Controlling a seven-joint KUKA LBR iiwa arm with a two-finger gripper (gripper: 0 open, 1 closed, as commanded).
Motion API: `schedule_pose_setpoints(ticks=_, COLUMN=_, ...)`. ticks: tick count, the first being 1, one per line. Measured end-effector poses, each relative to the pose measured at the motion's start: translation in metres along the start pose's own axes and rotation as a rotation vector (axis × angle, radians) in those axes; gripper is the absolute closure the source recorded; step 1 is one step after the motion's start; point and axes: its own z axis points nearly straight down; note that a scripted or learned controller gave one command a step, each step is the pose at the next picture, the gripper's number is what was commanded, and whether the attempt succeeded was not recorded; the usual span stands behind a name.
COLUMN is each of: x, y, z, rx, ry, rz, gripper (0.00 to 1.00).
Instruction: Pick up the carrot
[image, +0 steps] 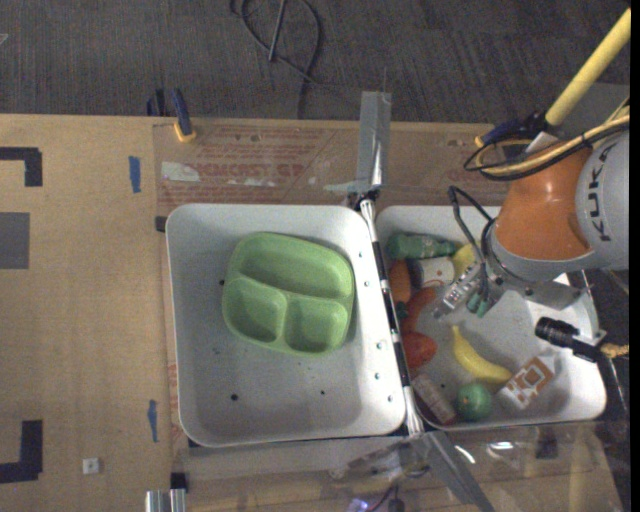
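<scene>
One gripper (472, 296) | finger state unclear | hovering near what seems the carrot (401, 281) | right bin (585, 400)

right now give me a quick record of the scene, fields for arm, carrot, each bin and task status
arm: reaches in from the right, end effector above the right bin
carrot: at the right bin's left wall, apart from the end effector
left bin: holds a green divided plate
right bin: holds a banana, green bottle, small carton, other toy food
task status: carrot not yet picked up
</scene>
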Motion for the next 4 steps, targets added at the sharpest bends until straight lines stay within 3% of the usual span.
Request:
schedule_pose_setpoints(ticks=1, x=-0.071, y=-0.08, z=-0.136, rx=0.013, ry=0.017, rz=-0.068, gripper=1.0)
schedule_pose_setpoints(ticks=2, x=-0.033, y=-0.098, z=0.012, rx=0.011, ry=0.013, rz=0.196, gripper=1.0)
schedule_pose_setpoints(ticks=3, x=-0.036, y=-0.141, z=-0.084, rx=0.013, ry=0.016, rz=-0.029, gripper=1.0)
schedule_pose_setpoints(ticks=4, x=-0.052, y=-0.122, z=-0.026, rx=0.011, ry=0.022, rz=-0.257, gripper=1.0)
